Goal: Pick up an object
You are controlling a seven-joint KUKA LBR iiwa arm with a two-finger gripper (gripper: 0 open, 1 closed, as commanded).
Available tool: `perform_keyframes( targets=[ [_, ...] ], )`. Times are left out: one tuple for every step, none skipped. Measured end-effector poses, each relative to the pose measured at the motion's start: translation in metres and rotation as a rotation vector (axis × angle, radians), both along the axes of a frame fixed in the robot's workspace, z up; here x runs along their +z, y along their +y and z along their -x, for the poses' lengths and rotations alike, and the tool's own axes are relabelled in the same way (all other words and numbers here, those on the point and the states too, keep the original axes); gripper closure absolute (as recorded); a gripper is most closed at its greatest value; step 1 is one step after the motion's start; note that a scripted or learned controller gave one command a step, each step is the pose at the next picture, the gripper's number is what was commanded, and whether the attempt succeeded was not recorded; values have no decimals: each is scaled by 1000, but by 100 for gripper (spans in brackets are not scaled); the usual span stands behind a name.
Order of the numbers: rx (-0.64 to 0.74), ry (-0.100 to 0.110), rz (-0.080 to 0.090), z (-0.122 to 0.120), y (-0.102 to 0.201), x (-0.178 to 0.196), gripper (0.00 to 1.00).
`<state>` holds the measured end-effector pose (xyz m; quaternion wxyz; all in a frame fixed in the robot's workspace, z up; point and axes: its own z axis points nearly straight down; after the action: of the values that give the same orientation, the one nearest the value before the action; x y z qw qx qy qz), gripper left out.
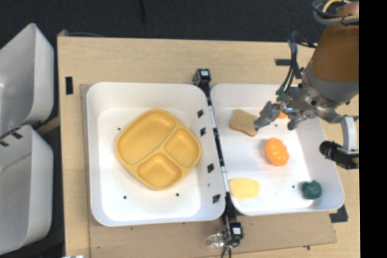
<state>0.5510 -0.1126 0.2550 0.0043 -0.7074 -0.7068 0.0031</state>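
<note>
The right bin [314, 130] holds several small objects: a tan bread-like piece [243, 122] at its upper left, an orange fruit [276, 151] in the middle, a pale yellow piece [244, 188] at the front left and a dark green item [311, 190] at the front right. My gripper [279, 120] hangs over the bin's upper middle, just right of the tan piece and above the orange fruit. Its two dark fingers [264, 118] are spread apart, and I see no object between them.
A yellow divided plate [158, 148] lies in the left bin [97, 190]. A ridge with black clips [213, 148] separates the two bins. The arm's orange and grey body [335, 63] looms over the right bin's far right corner.
</note>
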Motion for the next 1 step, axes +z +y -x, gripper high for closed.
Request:
perform_keyframes(
  targets=[
    [3, -12, 2, -2, 0, 6, 0]
  ],
)
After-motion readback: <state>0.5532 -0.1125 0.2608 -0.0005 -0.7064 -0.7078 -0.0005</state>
